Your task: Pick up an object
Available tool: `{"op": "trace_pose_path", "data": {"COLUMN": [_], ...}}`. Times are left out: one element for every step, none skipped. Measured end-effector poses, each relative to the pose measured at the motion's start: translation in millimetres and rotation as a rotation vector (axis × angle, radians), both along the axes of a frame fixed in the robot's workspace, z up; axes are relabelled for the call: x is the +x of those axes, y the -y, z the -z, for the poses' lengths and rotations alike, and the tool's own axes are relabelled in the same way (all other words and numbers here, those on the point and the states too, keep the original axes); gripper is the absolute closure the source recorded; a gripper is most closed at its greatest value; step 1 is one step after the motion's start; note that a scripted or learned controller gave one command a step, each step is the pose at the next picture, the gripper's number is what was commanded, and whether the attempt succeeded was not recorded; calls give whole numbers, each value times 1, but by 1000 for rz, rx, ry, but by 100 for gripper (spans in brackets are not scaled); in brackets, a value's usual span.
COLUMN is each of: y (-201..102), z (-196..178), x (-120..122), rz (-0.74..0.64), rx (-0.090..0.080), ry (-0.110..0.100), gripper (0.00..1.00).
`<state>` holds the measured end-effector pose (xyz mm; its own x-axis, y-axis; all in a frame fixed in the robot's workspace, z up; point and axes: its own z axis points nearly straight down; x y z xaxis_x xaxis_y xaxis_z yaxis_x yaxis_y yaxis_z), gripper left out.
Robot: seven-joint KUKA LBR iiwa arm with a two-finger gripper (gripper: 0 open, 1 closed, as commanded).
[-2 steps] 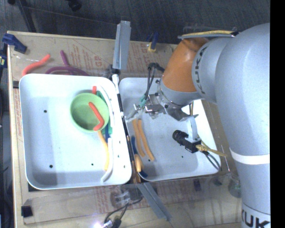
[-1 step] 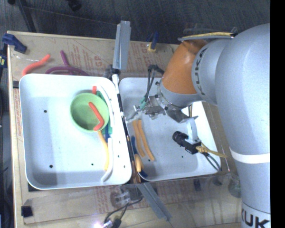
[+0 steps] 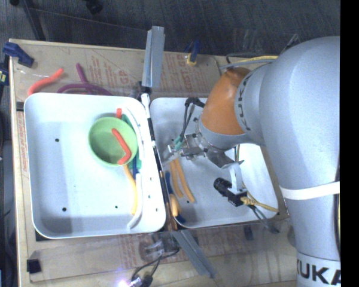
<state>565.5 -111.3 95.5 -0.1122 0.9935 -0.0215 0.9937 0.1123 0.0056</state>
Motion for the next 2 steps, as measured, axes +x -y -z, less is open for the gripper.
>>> {"op": "trace_pose_path", "data": {"y": [-6,-69], "z": [-10,-97], "x": [1,23], "rz": [-8,-60], "rx": [12,22], "ry": [-5,-11], "gripper": [100,100]}}
